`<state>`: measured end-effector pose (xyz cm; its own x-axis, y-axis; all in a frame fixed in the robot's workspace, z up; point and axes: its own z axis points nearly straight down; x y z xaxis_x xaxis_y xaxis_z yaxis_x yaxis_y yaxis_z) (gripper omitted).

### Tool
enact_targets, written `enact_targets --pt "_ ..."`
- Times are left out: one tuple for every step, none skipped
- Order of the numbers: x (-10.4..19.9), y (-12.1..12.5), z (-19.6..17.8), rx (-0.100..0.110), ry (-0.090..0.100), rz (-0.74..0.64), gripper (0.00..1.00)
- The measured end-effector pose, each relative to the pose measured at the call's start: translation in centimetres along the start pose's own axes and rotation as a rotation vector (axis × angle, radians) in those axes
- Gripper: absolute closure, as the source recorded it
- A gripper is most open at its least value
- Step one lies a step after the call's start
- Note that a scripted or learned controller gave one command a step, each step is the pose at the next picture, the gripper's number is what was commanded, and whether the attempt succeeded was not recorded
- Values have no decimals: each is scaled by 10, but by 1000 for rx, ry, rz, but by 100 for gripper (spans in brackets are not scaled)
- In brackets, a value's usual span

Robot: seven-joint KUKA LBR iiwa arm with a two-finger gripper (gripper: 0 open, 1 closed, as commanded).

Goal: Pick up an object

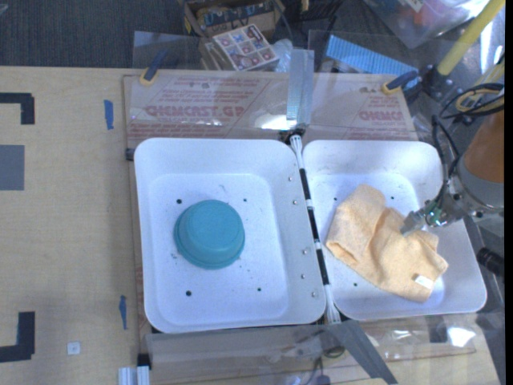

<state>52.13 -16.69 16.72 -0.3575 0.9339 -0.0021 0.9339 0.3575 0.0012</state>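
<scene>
Yellow cloth (385, 243): lies crumpled in the right bin (465, 295), towards its near side; likely light, soft and floppy, best pinched at a raised fold.
Gripper (418, 221): low over the cloth's right part, touching or just above it; jaw opening cannot be told, nothing visibly held.
Teal bowl (210, 233): upside down in the left bin (156, 295); looks rigid and smooth, likely harder to grip.

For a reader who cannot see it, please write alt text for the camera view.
The gripper is low over a crumpled yellow cloth in the right white bin, at the cloth's right side. A teal bowl sits upside down in the left white bin. Both bins rest side by side on a wooden bench.
</scene>
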Motion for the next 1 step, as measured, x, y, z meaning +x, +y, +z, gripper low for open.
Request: enact_targets --pt "-2 0 -8 -1 -2 4 100"
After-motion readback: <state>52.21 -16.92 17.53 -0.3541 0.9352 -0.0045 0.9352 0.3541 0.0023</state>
